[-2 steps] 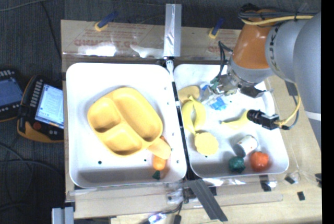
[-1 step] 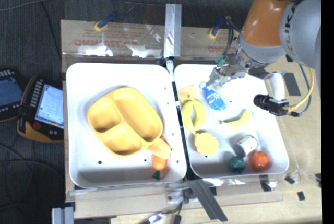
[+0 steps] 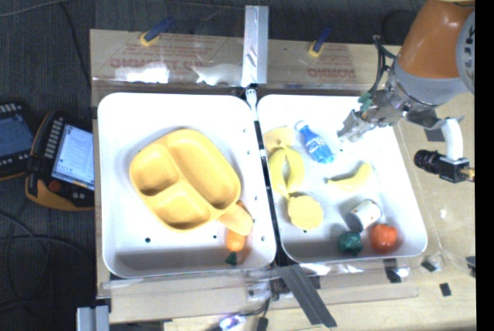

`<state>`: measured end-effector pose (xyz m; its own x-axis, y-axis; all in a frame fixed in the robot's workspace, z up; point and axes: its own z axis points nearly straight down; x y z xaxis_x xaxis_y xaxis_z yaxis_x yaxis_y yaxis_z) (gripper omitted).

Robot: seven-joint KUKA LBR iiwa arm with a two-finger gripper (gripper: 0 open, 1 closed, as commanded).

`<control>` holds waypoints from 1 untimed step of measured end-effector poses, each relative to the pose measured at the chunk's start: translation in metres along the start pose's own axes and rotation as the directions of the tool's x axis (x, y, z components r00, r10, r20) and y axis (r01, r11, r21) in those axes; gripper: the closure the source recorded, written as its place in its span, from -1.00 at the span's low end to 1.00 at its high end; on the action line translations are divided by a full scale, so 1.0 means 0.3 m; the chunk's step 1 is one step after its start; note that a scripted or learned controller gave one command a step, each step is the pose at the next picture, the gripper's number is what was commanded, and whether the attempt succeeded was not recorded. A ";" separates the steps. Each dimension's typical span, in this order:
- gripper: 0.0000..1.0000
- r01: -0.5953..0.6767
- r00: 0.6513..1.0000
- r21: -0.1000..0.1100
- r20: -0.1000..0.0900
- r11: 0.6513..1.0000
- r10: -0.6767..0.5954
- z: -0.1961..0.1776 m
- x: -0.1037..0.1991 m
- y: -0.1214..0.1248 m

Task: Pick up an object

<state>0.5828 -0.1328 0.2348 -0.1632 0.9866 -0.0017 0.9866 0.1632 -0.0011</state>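
tool (image 3: 356, 123) over right bin (image 3: 411, 190) back edge, holding nothing; spread or pressed together: cannot tell | nearest pick: blue bottle (image 3: 315, 143), just beside; banana (image 3: 349, 177) further forward | risk: bottle rolling off on contact, or closing on air | unclear: fingertips blurred, arm cut off at right

Desk (image 3: 116, 63) carries two white bins side by side: left bin (image 3: 116, 190) at 9 o'clock, right bin (image 3: 401, 190) at 3. Clear plastic sheet (image 3: 185, 52) lies at 12.
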 end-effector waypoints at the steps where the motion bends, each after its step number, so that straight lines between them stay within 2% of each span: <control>1: 1.00 0.202 0.979 -0.002 0.000 0.979 -0.202 0.416 0.116 -0.036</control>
<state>0.5663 -0.1003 0.1100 -0.3595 0.9331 -0.0015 0.9331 0.3595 0.0011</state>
